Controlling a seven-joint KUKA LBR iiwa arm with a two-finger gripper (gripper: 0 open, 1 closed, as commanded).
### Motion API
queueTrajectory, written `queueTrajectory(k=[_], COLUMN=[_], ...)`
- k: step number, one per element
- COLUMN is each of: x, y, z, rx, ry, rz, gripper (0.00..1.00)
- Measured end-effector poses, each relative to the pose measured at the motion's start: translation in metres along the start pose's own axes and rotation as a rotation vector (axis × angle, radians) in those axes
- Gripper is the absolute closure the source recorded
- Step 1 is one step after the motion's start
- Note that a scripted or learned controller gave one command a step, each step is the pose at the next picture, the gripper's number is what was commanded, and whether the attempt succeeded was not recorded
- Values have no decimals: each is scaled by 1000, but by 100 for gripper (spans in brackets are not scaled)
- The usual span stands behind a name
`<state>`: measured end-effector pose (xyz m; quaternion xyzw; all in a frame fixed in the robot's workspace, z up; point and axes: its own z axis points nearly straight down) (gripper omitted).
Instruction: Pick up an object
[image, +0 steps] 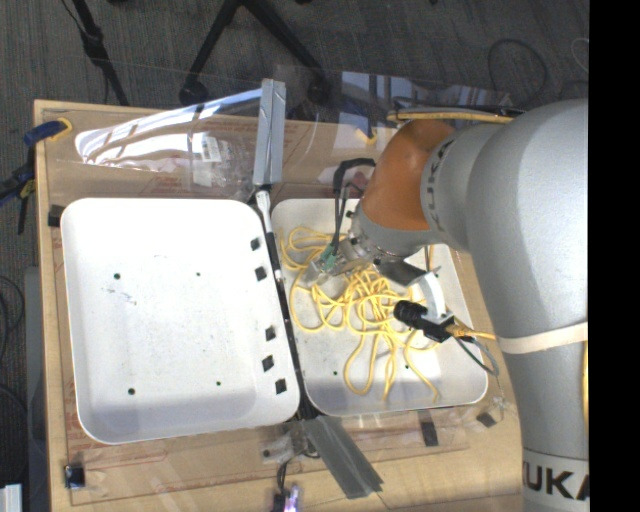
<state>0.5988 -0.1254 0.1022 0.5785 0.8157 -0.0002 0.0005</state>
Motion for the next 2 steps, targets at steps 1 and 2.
queueTrajectory(k=[1,2], x=[0,0], y=[0,1], z=[0,-10], rx=[0,0], ry=[0,-1], rz=[0,-4], gripper=[0,100])
